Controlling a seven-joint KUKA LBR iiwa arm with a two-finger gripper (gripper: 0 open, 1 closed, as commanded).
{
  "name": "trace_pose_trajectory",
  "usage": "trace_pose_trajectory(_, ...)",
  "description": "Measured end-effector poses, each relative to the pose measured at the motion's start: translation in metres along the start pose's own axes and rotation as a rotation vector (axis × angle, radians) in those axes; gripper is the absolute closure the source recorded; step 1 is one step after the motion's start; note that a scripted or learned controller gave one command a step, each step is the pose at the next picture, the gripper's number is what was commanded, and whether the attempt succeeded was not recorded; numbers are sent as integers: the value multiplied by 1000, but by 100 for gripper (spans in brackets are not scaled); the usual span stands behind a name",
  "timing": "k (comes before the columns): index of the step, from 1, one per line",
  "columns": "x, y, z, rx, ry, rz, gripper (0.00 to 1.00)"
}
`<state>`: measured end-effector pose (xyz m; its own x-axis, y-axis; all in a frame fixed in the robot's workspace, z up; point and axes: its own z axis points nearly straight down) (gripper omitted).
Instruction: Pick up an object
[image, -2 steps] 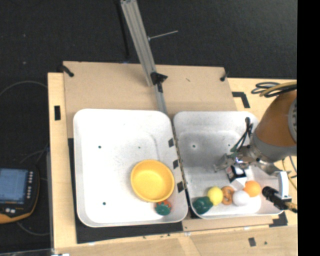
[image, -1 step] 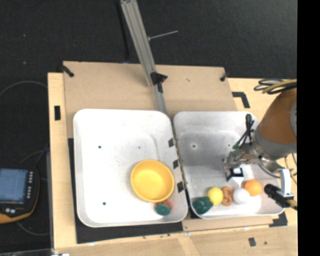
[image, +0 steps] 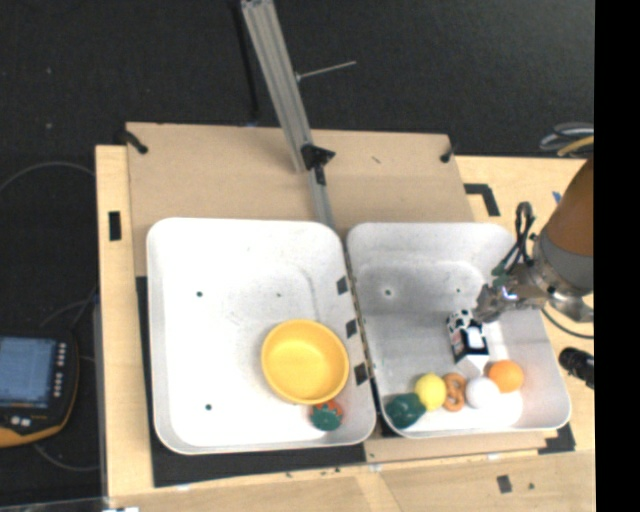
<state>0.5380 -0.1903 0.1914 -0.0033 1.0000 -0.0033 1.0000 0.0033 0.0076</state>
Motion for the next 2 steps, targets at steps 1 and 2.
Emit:
trace_pose_trajectory(1, -3, 2, -44, 0, 0, 0, 100)
trace_pose_trajectory(2, -4, 3, -64, 4, 2, -1, 100)
